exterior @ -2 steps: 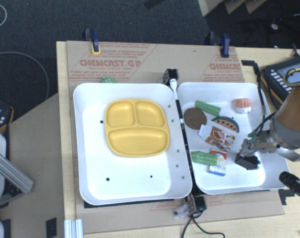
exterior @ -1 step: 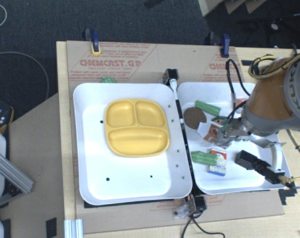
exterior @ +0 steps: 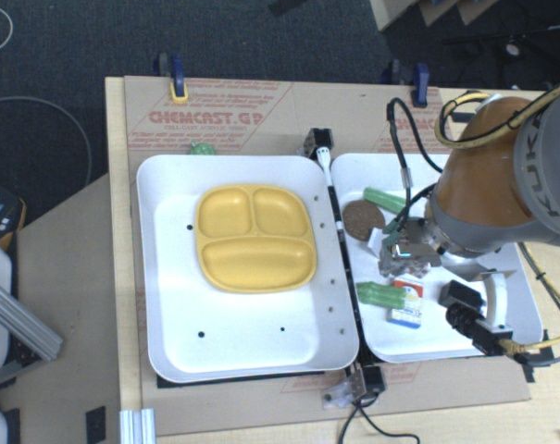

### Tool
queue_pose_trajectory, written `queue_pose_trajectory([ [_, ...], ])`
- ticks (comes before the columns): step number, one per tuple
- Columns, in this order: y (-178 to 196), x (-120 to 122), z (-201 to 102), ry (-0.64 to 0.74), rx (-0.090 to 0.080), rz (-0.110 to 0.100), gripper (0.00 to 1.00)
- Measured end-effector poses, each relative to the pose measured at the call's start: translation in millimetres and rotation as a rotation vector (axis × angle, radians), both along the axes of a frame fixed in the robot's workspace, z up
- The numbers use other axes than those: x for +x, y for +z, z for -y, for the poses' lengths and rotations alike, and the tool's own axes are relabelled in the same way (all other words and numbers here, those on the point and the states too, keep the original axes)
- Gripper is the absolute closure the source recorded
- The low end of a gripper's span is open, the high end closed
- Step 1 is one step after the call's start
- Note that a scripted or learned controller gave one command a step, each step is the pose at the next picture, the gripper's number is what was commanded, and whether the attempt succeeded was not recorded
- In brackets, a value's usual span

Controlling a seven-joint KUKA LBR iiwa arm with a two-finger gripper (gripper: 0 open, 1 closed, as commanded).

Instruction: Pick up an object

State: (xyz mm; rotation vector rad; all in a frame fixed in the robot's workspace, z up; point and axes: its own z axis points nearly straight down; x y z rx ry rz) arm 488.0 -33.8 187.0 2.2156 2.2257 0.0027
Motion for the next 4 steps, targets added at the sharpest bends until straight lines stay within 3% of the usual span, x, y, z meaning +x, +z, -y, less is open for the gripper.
queue_pose_trajectory([
  [1, 35.4, 48.3, -50.8, 0.000, -0.001, 0.004, 1.00],
  [2, 39.2, 28.9, -119.3, 0.003, 0.003, -0.004, 1.00],
  [3, 128.8, -9.4, -135.1, 0.001, 0.003, 0.006, 1.00],
  [4, 220.2, -7.6, -115.7, -0.004, 0.002, 0.010, 1.00],
])
